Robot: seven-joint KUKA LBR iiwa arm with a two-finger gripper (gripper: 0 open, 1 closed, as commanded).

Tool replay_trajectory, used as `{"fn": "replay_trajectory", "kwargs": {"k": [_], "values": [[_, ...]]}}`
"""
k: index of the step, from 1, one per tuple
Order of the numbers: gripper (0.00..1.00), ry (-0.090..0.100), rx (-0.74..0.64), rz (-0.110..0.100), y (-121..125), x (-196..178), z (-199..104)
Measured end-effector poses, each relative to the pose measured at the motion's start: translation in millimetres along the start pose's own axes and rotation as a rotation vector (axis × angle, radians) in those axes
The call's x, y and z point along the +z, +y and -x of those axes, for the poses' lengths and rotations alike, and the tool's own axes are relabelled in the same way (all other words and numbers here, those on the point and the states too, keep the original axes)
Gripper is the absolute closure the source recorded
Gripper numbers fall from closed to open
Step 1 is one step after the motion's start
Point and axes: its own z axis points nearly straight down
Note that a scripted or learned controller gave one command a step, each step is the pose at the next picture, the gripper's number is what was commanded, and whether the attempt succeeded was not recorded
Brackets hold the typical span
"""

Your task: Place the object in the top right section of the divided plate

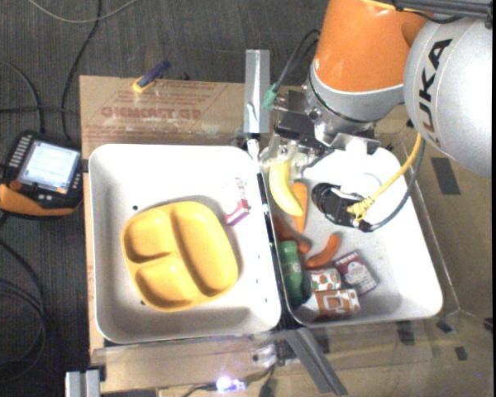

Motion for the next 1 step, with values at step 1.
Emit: {"fn": "replay_trajectory", "kwargs": {"k": [1], "values": [[1.00, -0.001, 0.031, -0.002, -36.4, 51.1, 65.9]]}}
